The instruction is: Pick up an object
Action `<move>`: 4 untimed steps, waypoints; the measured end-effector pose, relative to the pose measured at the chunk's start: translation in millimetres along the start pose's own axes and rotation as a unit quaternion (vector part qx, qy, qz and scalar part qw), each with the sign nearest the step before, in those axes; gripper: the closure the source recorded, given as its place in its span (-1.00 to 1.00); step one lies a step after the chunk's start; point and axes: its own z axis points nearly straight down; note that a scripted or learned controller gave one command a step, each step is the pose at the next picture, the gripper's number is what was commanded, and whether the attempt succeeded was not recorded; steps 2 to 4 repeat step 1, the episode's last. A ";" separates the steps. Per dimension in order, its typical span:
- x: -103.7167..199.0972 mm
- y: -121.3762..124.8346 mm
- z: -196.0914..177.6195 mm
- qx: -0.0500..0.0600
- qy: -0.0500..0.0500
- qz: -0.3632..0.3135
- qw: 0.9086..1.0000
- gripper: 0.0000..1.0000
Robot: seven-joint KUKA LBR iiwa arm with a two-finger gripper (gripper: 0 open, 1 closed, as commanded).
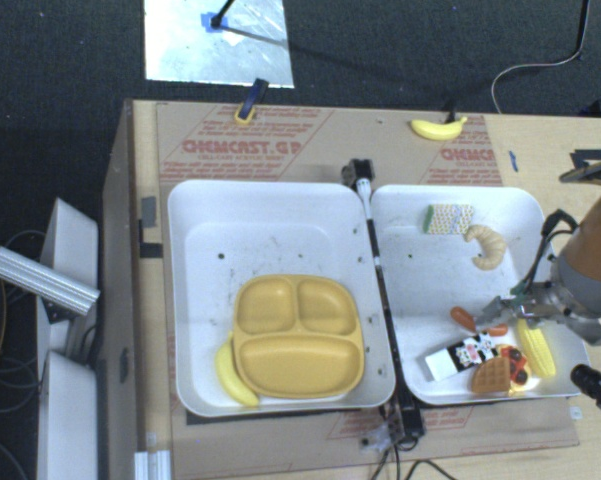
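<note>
Low, the hand (512, 313) hung over the right bin (420, 268).
Whether it gripped anything could not be told; a corn cob (536, 350) lay just beside it.

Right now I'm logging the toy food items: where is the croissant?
In the camera view, the croissant lies in the right bin, toward its far right side, just below the small speckled sponge and above the end effector.

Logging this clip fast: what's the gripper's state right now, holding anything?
Gripper: low in the right bin beside the corn cob; open or closed cannot be told, and nothing visibly held.
</note>
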 end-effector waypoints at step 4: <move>-1.4 87.7 -64.8 -0.002 0.000 -0.002 1.000 -1.00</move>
